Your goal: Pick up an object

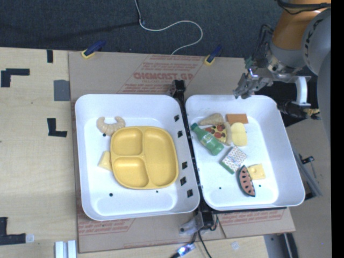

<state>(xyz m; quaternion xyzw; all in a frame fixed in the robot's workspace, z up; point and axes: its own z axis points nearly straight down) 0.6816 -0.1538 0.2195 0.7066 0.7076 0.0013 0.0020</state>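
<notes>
Gripper (244,88): hovering above the right bin's (285,138) far rim, carrying nothing.
Jaws: too small to tell.
Watermelon slice (246,181): lying in the right bin.

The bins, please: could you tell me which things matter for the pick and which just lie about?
For the pick:
gripper
watermelon slice
green bottle
pizza slice

Lying about:
yellow divided plate
white cable
blue clamps

Glossy yellow plastic plate (144,156)

Arm (306,20) cut by frame edge; tool (244,87) state perhaps unreadable.
</notes>
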